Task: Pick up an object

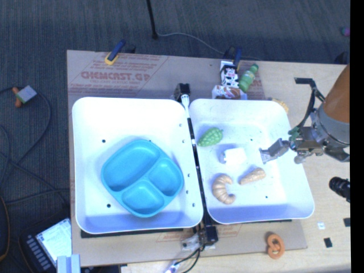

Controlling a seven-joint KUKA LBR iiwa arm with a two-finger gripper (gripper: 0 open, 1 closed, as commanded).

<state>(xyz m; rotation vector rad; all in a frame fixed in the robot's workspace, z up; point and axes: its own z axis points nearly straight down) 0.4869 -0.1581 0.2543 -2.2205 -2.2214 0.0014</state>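
Note:
The right bin [284,206] holds a green bumpy toy fruit [210,136], a small white block [233,154], a tan croissant [223,188] and an orange-tan bread piece [252,176]. My gripper [286,153] hangs over the bin's right side, to the right of the white block and a little above the bread piece in the view. Its fingers look spread, one grey fingertip [273,151] pointing left, and nothing sits between them. The arm's orange band [344,95] is at the right edge.
The left bin [91,118] carries a blue divided plate [142,177]. Behind the right bin stand a green bottle [247,78] and a small carton [228,79]. A pretzel toy [275,244] lies on the bench in front. A black divider clip [182,91] sits between the bins.

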